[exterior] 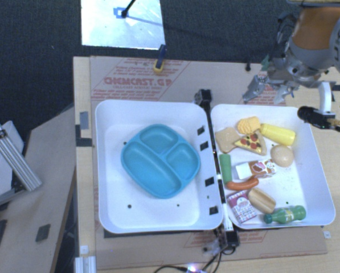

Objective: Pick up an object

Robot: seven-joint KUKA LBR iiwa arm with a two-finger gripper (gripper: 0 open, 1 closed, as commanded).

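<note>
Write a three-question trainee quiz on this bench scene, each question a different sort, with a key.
1. True or false: the blue tray lies in the left bin.
2. Which lies nearest the right bin's front edge? A) yellow bottle B) green bottle C) pizza slice
3. Fill in: the gripper hovers above the right bin's ____ edge.

Key: 1 true; 2 B; 3 back.

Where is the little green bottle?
The green bottle lies on its side at the near edge of the right bin, just below the bread roll and right of the pink packet.
</note>
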